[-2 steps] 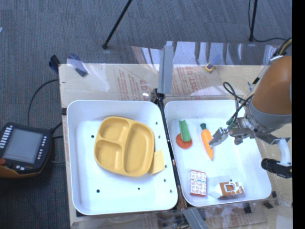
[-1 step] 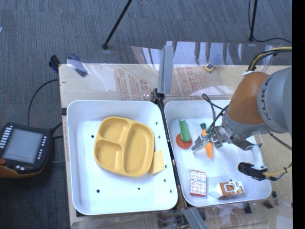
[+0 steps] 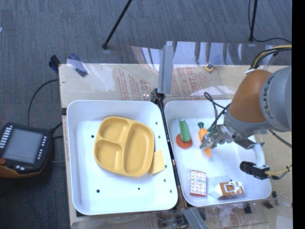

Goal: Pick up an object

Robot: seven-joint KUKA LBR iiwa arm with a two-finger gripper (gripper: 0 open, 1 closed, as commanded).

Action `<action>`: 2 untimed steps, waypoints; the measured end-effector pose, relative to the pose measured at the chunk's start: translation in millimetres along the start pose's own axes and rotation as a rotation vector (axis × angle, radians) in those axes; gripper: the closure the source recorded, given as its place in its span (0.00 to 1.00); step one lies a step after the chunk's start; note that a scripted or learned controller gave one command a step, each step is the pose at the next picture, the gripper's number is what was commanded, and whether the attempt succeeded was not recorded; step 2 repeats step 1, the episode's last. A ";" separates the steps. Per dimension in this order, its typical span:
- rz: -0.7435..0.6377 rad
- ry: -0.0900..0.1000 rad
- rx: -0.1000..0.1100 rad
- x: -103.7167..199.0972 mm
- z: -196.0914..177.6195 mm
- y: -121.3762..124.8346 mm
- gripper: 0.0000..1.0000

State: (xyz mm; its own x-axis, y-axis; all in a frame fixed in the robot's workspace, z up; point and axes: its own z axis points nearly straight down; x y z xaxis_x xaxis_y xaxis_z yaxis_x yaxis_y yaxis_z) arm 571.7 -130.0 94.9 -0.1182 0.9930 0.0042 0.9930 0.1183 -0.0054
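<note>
Reaching in from the right, the grey arm (image 3: 267,104) with its orange band is low over the right bin (image 3: 248,194), and the tool (image 3: 209,142) is down at a small orange carrot (image 3: 203,133) near the middle of that bin. The tool's tip touches or covers the lower part of the carrot, but I cannot tell how its grasping parts stand, or whether the carrot is really between them.

Just left of the carrot a green stick-shaped piece (image 3: 184,129) lies across a red-orange round piece (image 3: 184,141), close to the wall between the two bins. Near the front edge of the right bin there is a small red and white packet (image 3: 198,182), and beside it, to the right, a white and orange carton (image 3: 230,189) lying on its side.

The left bin (image 3: 81,185) holds a yellow divided plate (image 3: 125,146) with three compartments. A pale yellow flat piece (image 3: 158,162) touches the plate's lower right edge. A handheld control pad (image 3: 24,149) with a screen lies on the floor, left of the bench.
</note>
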 end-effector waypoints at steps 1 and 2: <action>0.059 -0.005 -0.017 33.7 -137.5 34.2 1.00; 0.059 -0.005 -0.017 33.7 -137.5 34.2 1.00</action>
